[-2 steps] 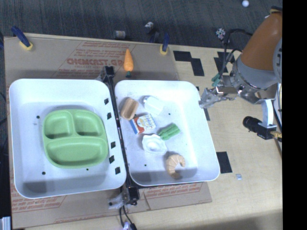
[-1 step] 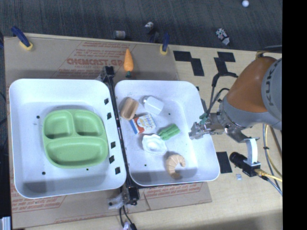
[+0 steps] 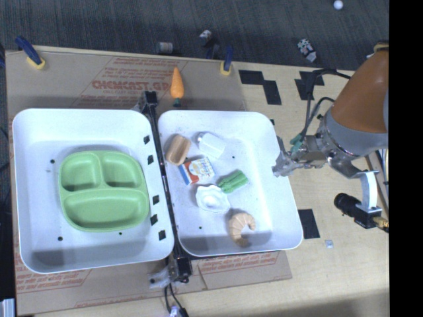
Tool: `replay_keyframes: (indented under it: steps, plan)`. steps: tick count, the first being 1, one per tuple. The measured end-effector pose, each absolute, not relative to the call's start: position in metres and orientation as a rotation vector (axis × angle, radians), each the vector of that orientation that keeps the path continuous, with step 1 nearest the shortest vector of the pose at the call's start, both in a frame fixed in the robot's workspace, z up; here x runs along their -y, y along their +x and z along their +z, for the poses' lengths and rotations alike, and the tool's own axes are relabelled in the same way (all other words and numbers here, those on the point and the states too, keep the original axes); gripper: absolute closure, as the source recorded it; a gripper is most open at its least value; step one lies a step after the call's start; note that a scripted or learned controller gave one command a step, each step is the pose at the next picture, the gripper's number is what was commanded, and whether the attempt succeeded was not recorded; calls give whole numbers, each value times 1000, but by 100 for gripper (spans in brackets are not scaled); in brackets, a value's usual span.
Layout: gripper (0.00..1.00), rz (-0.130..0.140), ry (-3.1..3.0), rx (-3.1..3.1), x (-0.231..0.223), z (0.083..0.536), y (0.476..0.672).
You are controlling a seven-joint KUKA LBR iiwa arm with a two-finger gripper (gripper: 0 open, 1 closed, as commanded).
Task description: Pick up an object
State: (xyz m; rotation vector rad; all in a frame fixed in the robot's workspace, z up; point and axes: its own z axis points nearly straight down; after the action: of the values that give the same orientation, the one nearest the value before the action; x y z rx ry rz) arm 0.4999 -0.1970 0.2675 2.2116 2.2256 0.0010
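The gripper (image 3: 283, 165) hangs over the right bin's (image 3: 281, 226) right rim, holding nothing; whether its claw is spread or pressed together cannot be told at this size. Inside the bin lie a croissant (image 3: 240, 226), a green piece (image 3: 232, 181), a white cup (image 3: 211, 198) and what may be a bread roll (image 3: 176, 149). A green tray (image 3: 102, 190) sits in the left bin (image 3: 33, 243).

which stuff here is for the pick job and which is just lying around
For the job:
gripper, at the right bin's right rim
in that bin: croissant, green item, bread roll, carton, white cup, clear bottle

Lying about:
green tray in the left bin
carrot behind the bins
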Motion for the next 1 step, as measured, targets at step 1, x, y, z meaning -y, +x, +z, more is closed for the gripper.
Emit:
replay_keyframes:
  steps: [1]
  plan:
    - [100,-3,2214,-2231,210,217,557]
